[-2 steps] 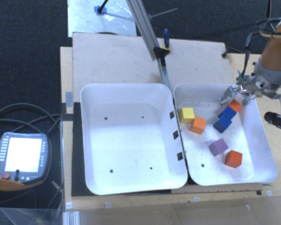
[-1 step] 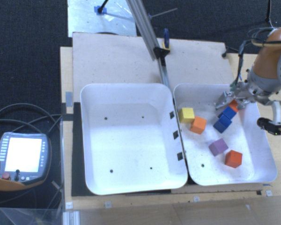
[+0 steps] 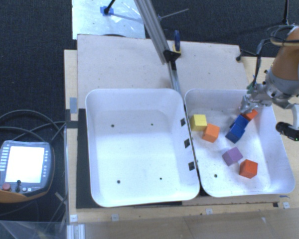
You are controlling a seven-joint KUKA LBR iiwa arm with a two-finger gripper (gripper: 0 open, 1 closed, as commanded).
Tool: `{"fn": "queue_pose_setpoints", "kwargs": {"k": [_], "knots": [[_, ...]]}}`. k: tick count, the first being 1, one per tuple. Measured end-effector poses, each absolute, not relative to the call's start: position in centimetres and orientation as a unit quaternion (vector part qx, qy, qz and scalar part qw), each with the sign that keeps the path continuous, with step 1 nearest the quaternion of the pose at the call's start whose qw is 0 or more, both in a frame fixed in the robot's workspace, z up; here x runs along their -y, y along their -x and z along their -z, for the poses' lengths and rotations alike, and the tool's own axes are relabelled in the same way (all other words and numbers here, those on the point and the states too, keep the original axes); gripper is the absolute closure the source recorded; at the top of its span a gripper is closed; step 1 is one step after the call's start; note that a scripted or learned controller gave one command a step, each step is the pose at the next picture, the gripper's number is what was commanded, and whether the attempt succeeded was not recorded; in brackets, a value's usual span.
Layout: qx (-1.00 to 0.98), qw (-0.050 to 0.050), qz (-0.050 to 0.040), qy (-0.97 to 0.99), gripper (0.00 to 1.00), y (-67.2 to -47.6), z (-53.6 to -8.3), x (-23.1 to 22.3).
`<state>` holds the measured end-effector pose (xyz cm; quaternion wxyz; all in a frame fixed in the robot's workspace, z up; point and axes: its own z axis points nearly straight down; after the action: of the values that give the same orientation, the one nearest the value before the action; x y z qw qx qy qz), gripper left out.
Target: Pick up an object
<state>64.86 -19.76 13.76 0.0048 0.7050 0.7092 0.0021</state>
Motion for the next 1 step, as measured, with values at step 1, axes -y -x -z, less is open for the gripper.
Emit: {"fn": "queue_pose_setpoints", "kwargs": {"k": [1], "knots": [[-0.709, 0.004, -0.0024, -0.705, 1.0, -65.69, -20.04, 19.31]]}}
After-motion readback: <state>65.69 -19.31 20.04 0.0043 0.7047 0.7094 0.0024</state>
